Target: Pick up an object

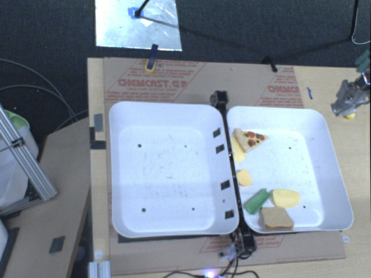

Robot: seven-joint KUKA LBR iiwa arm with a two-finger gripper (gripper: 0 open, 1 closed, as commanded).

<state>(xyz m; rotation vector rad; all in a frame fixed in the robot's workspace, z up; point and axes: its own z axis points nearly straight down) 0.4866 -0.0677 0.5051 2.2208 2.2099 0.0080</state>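
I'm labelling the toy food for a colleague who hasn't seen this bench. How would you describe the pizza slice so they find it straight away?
Start at the right-hand white bin and go to its far left corner, beside the divider between the two bins. The pizza slice lies there, a pale wedge pointing right. It alone carries red and dark topping spots; the yellow pieces, green piece and brown bread slice nearer the front are plain.

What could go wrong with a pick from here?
1. The green piece, yellow piece and bread lie bunched at the right bin's near edge; a grasp may nudge a neighbour or catch two.
2. The pizza slice and small yellow piece sit close to the divider, so the tool may hit the wall.
3. All items look flat, so they could easily slip.
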